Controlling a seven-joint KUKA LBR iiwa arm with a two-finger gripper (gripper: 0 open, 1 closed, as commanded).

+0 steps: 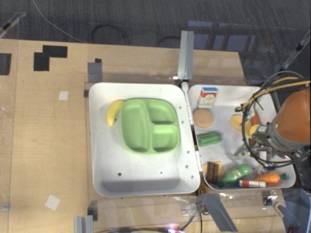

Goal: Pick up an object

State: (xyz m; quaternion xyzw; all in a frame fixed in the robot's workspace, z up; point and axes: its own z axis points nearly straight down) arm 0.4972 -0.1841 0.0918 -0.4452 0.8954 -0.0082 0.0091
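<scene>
Green bottle (236, 173) lies with long axis left-right, slightly tilted, near right bin (221, 93) front wall. Label illegible. Gripper (256, 152) state cannot be determined.

A matt green plastic tray (147, 125) lies in a smooth white bin (104, 144) on a pale wooden bench (43, 144).

Green tray (147, 125) and banana (113, 112) share left bin (141, 183).
</scene>
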